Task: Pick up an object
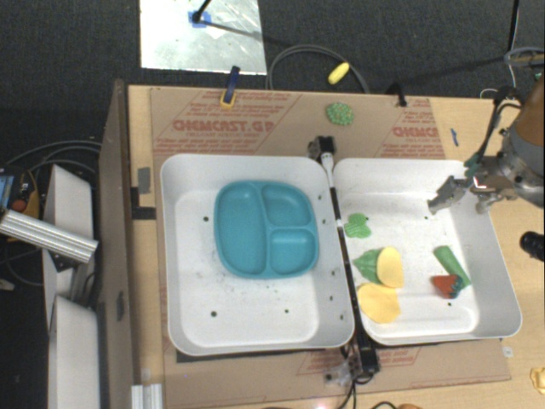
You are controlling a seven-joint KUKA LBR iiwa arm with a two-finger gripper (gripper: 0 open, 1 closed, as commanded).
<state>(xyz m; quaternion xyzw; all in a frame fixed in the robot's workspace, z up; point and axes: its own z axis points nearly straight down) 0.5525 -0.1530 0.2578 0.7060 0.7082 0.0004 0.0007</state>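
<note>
Arm: we reach in from the right edge, wrist slanted down-left.
Gripper: we carry nothing visible.

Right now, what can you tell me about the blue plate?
The blue plate looks like smooth teal plastic, a rounded square with three sunken compartments: one long one on its left side and two smaller ones on its right. It lies flat, face up, on the floor of the left white bin, nearer the back wall. No food shows in it.
</note>
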